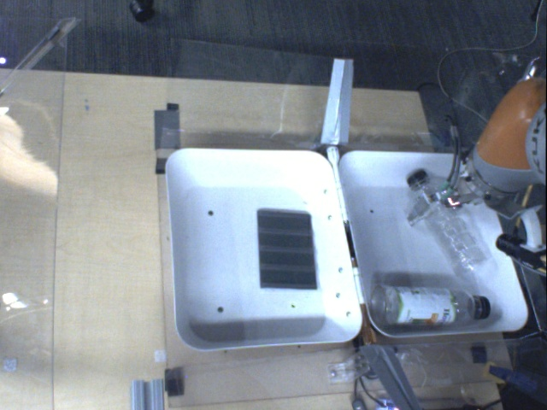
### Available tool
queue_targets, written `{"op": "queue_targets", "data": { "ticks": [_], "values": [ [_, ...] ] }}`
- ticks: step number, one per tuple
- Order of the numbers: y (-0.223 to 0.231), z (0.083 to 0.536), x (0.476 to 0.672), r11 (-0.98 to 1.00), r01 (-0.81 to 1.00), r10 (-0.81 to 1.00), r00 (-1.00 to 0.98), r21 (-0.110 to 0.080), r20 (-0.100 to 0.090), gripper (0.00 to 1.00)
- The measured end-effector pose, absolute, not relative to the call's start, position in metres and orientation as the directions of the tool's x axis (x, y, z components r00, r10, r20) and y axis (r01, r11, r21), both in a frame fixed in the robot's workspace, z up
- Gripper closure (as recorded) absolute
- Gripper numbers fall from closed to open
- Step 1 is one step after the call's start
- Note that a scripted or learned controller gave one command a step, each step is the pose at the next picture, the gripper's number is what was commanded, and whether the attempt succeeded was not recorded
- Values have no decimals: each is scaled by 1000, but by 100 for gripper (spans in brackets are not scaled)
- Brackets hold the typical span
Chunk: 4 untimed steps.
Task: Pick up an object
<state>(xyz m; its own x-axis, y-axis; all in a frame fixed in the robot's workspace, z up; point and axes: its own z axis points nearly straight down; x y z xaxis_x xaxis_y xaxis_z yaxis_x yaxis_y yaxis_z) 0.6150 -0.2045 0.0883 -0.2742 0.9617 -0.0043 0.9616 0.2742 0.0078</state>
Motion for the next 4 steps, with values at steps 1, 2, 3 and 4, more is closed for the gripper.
{"op": "queue_targets", "data": {
  "ticks": [1, 2, 3, 4],
  "values": [
    [-208, 85, 651, 318, 946, 948, -316, -60, 37, 0],
    [-204, 87, 627, 342, 940, 940, -342, 7, -2, 0],
    [-208, 84, 657, 382, 923, 924, -380, -52, 37, 0],
    [-199, 182, 604, 477, 879, 879, -477, 7, -5, 0]
  ]
}}
